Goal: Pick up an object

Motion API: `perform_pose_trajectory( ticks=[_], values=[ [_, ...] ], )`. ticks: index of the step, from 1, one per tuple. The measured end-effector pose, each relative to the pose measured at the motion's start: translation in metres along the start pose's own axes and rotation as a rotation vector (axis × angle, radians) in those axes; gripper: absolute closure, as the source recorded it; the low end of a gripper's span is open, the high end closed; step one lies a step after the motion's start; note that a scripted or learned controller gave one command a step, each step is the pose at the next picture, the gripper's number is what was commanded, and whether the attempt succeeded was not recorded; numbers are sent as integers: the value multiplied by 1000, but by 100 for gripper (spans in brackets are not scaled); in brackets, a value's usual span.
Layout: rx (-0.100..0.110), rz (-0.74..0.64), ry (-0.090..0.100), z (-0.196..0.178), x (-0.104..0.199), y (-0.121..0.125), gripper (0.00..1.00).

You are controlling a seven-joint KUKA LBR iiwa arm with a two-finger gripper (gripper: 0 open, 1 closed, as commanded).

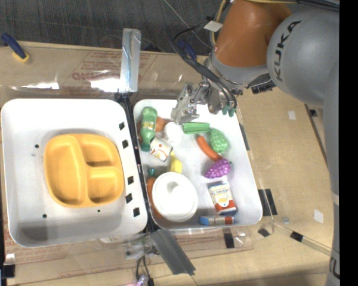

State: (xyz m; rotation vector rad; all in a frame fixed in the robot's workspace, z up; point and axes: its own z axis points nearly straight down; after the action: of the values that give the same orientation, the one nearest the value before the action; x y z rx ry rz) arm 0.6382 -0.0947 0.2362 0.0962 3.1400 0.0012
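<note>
1. Gripper [188, 103]: poised over the far edge of the right bin [252, 177], towards that edge's middle; whether spread or pressed together cannot be told from this slanted view; nothing visibly pinched.
2. Arm [298, 46]: grey, with orange band, reaching in from the right side of the view and bent down towards the far right corner of the right bin.
3. Green long vegetable [195, 127]: lying crosswise in the right bin just below the gripper, near the far edge; closest of the loose objects to the gripper.
4. Green bottle [148, 127]: in the far left corner of the right bin, lying along the left wall.
5. Small white and orange carton [160, 149]: just beside the bottle's lower end, close to the left wall.
6. Carrot [207, 148]: orange, slanted, near the bin's middle, touching the leafy green piece [219, 140] on its right.
7. Purple grapes [218, 169]: just below the carrot, towards the right wall.
8. Orange-labelled jar [221, 196]: near the right wall, between the grapes and the near edge.
9. White round bowl [174, 196]: large, in the near left corner of the right bin; small yellow piece [176, 165] at its far rim.
10. Blue and red marker [218, 220]: flat along the near edge.
11. Left bin [12, 159]: holding a yellow divided tray [83, 168] at its middle, well apart from the gripper.
</note>
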Motion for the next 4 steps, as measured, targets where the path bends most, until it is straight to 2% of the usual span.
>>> perform_pose_trajectory(
  ticks=[2, 3, 4],
  values=[
    [1, -5, -6, -22, -2, 1, 100],
    [2, -209, -3, -27, -2, -27, 100],
    [1, -244, -3, -44, -16, 8, 100]
  ],
)
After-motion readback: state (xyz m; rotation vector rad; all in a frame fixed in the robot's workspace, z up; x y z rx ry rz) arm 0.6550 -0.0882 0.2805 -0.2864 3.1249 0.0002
